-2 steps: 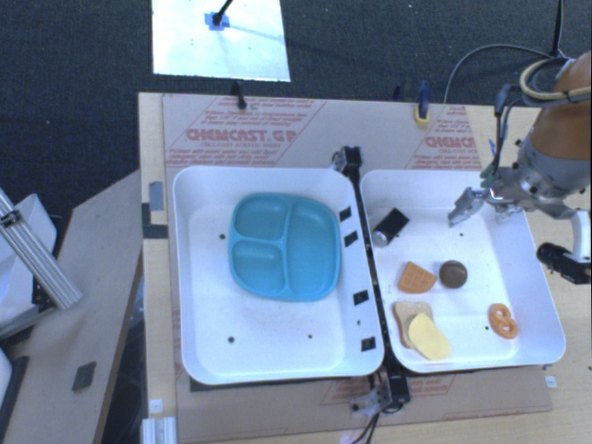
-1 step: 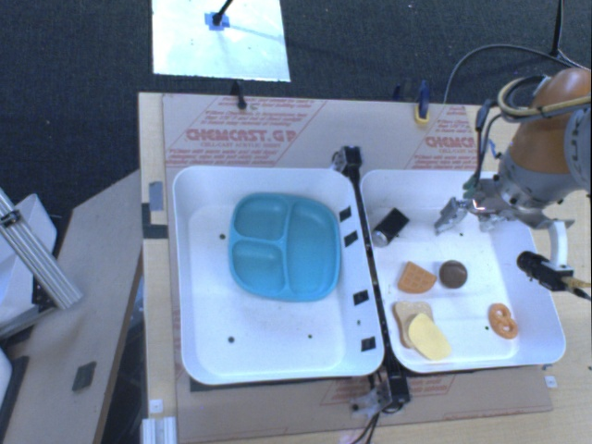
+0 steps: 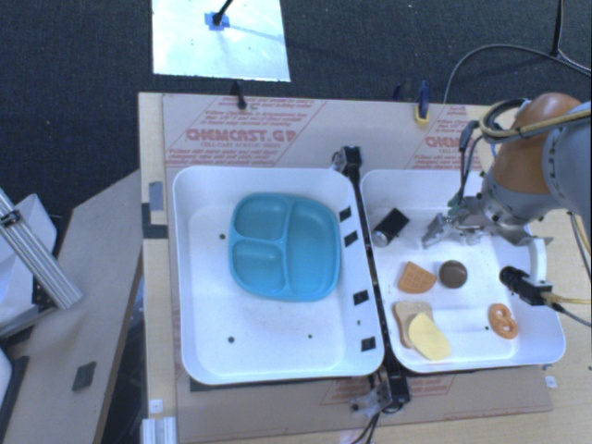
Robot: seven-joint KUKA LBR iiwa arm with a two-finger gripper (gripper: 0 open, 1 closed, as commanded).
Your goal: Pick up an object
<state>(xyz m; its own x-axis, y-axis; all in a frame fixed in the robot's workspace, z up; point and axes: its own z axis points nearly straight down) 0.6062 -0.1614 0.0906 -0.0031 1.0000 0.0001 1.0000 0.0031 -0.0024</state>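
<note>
grey two-finger gripper (image 3: 442, 229): jaws spread, nothing between them | round brown cookie-like piece (image 3: 452, 273): just below the jaws, apart, in right white bin (image 3: 552, 340) | small black block (image 3: 391, 224): left of jaws

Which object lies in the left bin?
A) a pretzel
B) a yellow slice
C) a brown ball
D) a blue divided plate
D: the blue divided plate lies in the left bin, while the pretzel, brown ball and yellow slice are in the right bin.
</note>
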